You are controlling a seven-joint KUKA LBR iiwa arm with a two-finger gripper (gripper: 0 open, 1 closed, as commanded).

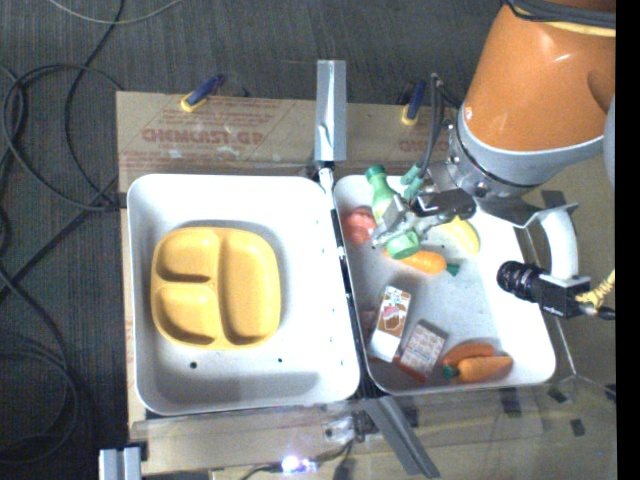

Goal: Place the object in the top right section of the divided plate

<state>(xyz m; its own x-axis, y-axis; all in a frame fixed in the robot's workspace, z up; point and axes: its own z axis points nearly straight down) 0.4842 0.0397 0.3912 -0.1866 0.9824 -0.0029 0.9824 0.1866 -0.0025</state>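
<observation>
Here, two shallow white bins are seen side by side on the worktop. The left bin (pixel 150 368) carries a yellow divided plate (pixel 216 286), set toward its left side, with all three of its sections bare. The right bin (pixel 520 353) holds a crowd of small things. A green bottle (pixel 378 190) lies near the bin's far left corner, with a reddish round piece (pixel 358 226) just beside it against the left wall. A small orange piece (pixel 427 262) lies near the middle, a pale yellow piece (pixel 462 235) is seen just to its right, and a green piece (pixel 402 245) touches the orange one on its left. Toward the near edge lie a white carton (pixel 389 324), a brown packet (pixel 420 348) touching it, and two carrots (pixel 478 362) close to the near right corner.

The grey and orange arm (pixel 540 78) is reached in over the far right corner of the worktop. The pincer (pixel 400 226) is lowered among the things in the far part of the right bin, just above the green piece; how far it is open, and whether anything is gripped, cannot be told
</observation>
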